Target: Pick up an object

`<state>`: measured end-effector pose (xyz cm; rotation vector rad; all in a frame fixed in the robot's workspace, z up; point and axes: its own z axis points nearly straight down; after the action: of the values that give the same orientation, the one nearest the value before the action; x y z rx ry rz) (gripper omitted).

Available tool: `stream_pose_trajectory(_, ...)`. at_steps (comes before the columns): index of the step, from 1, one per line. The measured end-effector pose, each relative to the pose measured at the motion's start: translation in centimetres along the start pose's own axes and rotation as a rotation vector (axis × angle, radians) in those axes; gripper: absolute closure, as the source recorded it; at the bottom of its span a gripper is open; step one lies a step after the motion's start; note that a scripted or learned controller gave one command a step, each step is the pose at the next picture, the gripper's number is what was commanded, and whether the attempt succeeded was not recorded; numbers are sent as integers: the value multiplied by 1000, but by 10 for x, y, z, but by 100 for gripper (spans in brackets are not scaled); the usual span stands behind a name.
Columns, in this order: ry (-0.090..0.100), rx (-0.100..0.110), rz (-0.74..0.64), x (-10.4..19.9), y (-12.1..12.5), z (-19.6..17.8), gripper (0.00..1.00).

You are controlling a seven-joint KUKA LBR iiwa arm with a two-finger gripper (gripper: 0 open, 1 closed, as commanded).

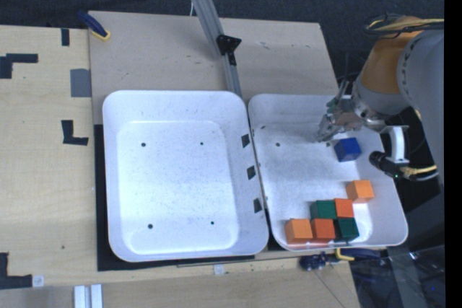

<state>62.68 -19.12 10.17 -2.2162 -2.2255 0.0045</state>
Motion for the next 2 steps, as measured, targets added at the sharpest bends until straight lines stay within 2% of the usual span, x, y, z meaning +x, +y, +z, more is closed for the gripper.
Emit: stream_pose_trajectory(2, 0, -7, 2, 8, 7, -100, 100)
